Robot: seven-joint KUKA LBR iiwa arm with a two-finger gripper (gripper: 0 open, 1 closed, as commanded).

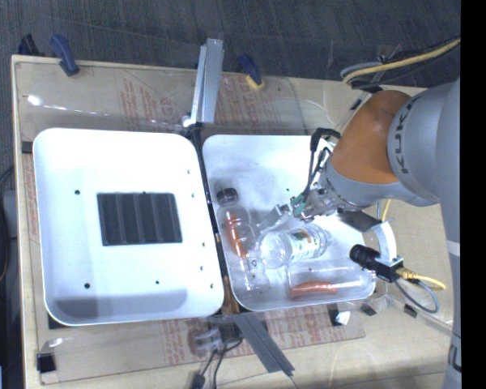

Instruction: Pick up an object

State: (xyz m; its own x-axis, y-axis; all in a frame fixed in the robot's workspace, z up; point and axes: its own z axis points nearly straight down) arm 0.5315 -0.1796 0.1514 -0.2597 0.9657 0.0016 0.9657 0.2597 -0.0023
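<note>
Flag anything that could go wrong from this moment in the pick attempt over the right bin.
1. The clear bottles lie crowded and touching in the right bin, so the gripper coming down could nudge one aside instead of closing on it.
2. Smooth, round plastic may slip from the fingers.
3. The bottle with orange contents lies near the bin's left wall, leaving little room there.

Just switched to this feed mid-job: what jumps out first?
The grey arm with its orange band leans in from the right over the right bin, its pincer low among clear bottles heaped at that bin's near side. The left bin holds a dark ribbed panel at its middle.
</note>
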